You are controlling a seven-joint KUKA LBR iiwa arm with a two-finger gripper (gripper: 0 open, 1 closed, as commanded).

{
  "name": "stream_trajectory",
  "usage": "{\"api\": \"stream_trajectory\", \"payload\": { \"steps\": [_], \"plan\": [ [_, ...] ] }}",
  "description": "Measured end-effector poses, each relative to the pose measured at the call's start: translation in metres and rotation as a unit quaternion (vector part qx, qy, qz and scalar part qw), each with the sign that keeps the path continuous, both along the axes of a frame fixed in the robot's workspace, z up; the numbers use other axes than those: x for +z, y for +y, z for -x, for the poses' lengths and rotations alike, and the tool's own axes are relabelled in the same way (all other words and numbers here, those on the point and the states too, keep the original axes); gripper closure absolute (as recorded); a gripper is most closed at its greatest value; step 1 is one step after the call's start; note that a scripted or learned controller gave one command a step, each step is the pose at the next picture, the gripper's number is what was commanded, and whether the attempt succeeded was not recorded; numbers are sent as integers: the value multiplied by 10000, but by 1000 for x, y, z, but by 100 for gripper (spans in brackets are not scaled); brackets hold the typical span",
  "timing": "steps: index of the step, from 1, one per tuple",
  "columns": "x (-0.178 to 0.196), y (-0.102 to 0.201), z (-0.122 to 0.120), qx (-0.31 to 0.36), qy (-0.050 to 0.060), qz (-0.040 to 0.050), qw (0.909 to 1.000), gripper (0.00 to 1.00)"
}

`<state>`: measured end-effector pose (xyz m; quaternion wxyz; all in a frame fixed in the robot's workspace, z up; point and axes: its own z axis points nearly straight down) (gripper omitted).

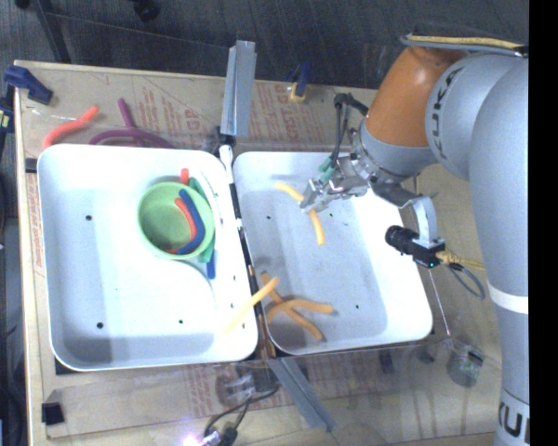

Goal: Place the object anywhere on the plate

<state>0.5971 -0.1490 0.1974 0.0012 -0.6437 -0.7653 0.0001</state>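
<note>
**Gripper low over the right bin, plate in the left**

Camera view: Reaching in from the right, with the gripper (318, 191) low over the far part of the right bin (377, 291). Open or closed: cannot tell from this angle. Nothing seen held.

Just left of the gripper, a short yellow piece (286, 190) on the bin floor. Just below the gripper, an orange stick (318, 229), lying apart from the yellow piece. At the near edge of the same bin, a bent orange piece (302, 310). Across the rims between the two bins, a pale yellow stick (245, 308).

In the left bin (93, 282), towards its right side, the green plate (167, 219), carrying red, blue and green strips, well apart from the gripper.
</note>
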Motion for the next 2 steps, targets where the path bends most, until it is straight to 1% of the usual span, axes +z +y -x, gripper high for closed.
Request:
{"api": "stream_trajectory", "payload": {
  "steps": [1, 2],
  "plan": [
    [-51, 53, -59, 1121, 1, 1, 9937, 100],
    [-5, 132, -32, 2256, -2, 5, 9742, 100]
  ]
}}
